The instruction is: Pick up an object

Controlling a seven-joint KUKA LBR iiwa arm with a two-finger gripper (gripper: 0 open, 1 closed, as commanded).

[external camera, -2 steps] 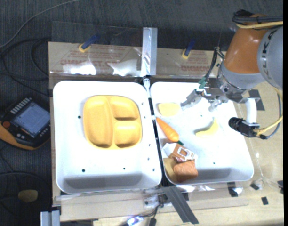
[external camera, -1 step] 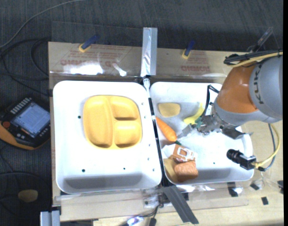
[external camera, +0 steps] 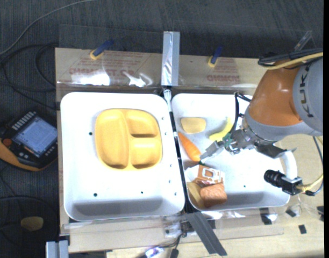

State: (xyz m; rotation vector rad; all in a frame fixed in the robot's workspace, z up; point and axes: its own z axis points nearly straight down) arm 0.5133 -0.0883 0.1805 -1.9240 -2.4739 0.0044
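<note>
Sitting in the left bin [external camera: 73, 144] is a yellow divided tray [external camera: 128, 137]. Across the divider, the right bin [external camera: 250, 192] holds a pale yellow round piece [external camera: 193, 124], an orange carrot [external camera: 190, 147] along its left wall and a brown block [external camera: 208, 190] with a small carton at the front. Beside the carrot hangs the claw [external camera: 212, 149]; how far it is open, I cannot tell.
</note>
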